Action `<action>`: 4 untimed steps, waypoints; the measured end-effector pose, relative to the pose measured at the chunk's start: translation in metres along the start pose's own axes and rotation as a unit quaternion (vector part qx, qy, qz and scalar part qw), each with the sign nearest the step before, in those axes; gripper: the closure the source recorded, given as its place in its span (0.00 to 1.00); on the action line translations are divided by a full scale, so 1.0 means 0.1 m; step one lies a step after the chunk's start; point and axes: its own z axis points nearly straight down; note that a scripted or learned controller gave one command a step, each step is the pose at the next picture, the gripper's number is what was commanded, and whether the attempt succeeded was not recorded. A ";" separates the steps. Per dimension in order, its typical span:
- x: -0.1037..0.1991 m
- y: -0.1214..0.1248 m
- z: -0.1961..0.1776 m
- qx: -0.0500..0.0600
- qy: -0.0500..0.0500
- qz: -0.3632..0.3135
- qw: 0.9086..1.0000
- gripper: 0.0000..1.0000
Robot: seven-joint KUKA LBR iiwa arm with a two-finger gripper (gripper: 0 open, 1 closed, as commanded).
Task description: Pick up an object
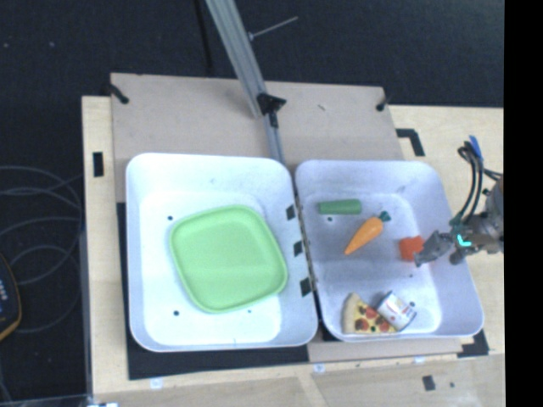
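Several small things lie in the right shallow white plastic bin (424, 181), and the nearest to the gripper (431, 251) is a small red-orange block (411, 248), just beside its tip on the side away from the arm. Whether the jaws are apart or together I cannot tell, since they are too small and blurred. A good pick likely means centring over the block and descending straight, keeping off the orange plastic carrot (365, 234) farther out.

arm (490, 227): cut off by the right side of the view
gripper (437, 248): small and blurred, finger state is unclear
can (395, 309): label too small to read
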 end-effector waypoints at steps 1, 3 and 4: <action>0.00 0.00 0.00 0.000 0.000 0.000 1.000 0.00; 0.03 0.03 0.87 0.002 0.000 0.000 1.000 0.00; 0.03 0.03 1.14 0.000 -0.001 0.000 1.000 0.00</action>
